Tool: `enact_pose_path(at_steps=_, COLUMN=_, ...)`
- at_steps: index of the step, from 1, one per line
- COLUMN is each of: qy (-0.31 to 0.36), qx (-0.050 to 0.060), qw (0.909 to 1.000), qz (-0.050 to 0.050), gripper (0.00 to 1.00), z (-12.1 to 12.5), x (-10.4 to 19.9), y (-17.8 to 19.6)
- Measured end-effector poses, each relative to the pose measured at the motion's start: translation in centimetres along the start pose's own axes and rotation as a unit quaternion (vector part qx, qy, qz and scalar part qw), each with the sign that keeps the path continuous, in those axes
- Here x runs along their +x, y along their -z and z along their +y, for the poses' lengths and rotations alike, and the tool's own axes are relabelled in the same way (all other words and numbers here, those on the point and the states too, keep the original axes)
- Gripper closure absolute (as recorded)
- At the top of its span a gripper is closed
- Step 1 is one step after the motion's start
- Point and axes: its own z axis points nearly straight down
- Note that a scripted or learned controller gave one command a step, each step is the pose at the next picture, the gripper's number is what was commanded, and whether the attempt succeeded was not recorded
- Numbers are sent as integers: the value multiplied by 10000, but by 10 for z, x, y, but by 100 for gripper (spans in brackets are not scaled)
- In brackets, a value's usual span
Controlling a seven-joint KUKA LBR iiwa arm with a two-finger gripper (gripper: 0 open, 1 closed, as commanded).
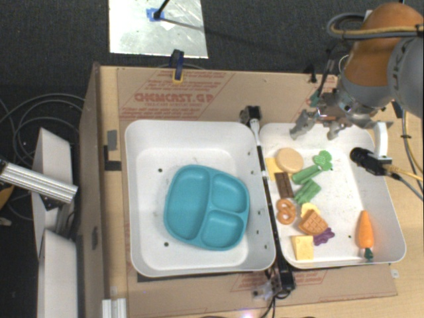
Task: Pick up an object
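The gripper [317, 127] hung over the far edge of the right bin [383, 212], near that bin's far left corner, with its two fingers spread open and nothing between them. Below it, in the left half of the right bin, lay a cluster of toy food: a tan round cookie [289, 159] nearest the far edge, two green pieces [311, 171] just beside it, a brown bar [284, 184], a pretzel [286, 211], a waffle [313, 221], a purple piece [324, 236] and a yellow cheese block [303, 247] near the near edge. An orange carrot [364, 229] lay apart from the cluster, close to the bin's near right corner. The left bin [142, 177] held a blue divided plate [207, 207] resting toward its near right side. The gripper touched none of the items.
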Motion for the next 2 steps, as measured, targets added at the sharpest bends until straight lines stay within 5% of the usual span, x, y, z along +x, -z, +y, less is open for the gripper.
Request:
enact_pose_path(at_steps=1, qy=-29, qx=48, qw=10000, qz=8, gripper=0, z=-83, x=-19, y=-43)
enact_pose_path(at_steps=2, qy=-34, qx=-2, qw=10000, qz=13, gripper=0, z=-149, x=-14, y=-135)
